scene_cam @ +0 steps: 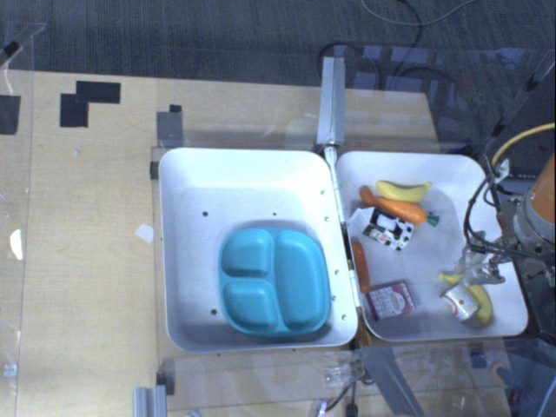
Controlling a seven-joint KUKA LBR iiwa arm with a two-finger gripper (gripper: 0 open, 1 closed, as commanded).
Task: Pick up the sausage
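Observation:
A slim red-orange sausage (360,266) lies lengthwise against the left wall of the right bin (452,168). Another reddish piece (368,197) pokes out beside the carrot (405,210) further back; I cannot tell what it is. The gripper (476,278) hangs at the bin's front right corner, well to the right of the sausage. It is directly over a yellow banana (479,304) and a small whitish item (455,303). The arm's wrist (537,208) and cables enter from the right edge.
The right bin also holds a second banana (402,189), a black-and-white box (387,230) and a maroon packet (390,301). A blue divided plate (275,281) sits in the left bin (200,189). A metal divider post (330,102) stands between the bins.

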